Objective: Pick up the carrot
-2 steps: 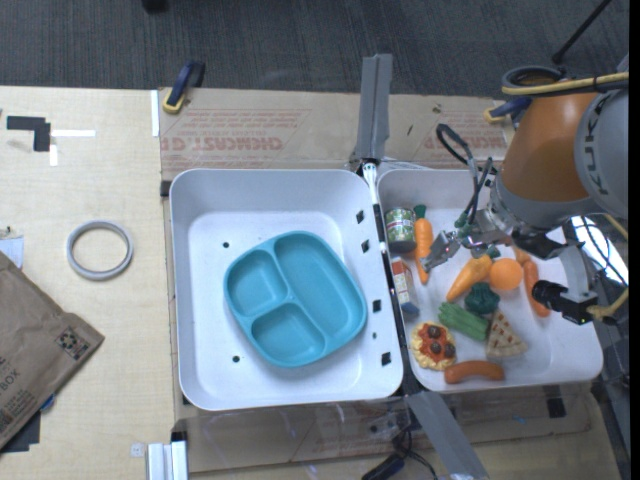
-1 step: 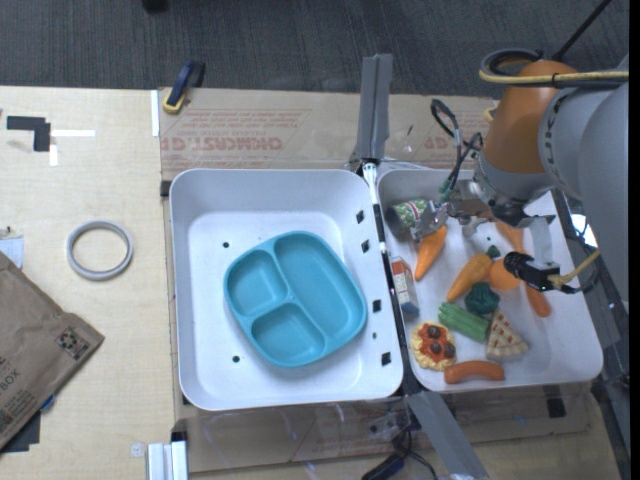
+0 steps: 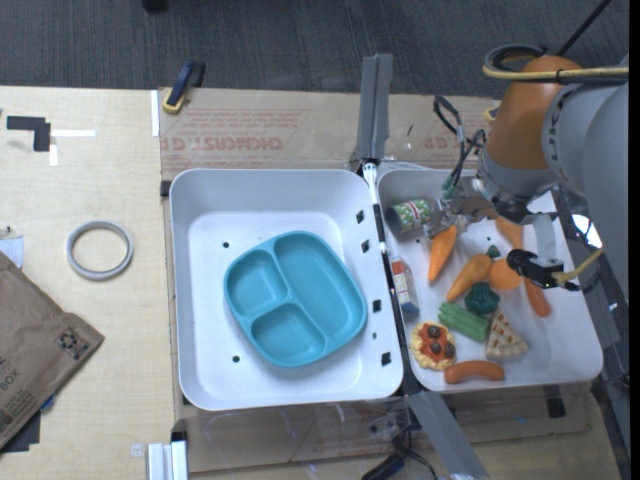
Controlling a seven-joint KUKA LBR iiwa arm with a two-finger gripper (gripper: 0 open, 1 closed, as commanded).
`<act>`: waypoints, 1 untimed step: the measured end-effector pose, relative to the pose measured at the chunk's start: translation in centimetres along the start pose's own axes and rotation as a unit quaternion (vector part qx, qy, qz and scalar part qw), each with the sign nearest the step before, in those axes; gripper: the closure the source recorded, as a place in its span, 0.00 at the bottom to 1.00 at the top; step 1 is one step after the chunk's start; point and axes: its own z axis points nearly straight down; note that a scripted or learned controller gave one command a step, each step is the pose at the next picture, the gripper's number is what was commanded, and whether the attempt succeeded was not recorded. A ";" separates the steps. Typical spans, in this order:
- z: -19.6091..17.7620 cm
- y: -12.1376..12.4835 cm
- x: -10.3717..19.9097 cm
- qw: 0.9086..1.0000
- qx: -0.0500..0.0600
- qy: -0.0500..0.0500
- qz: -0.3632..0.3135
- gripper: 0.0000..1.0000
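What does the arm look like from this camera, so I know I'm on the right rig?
The KUKA arm is light grey with a rounded orange band above the wrist. Thin black cables loop beside the wrist, and a yellowish cable arcs over the band.

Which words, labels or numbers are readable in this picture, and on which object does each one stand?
"BOX": on the brown cardboard at the left edge.
Red print on the cardboard strip behind the left bin: seen upside down and blurred, not readable.
Label of the small green can in the right bin: too small to read.
Label of the small packet by the divider: too small to read.
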 end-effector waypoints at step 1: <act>-9.3 0.8 7.0 0.999 -0.001 0.001 0.044 1.00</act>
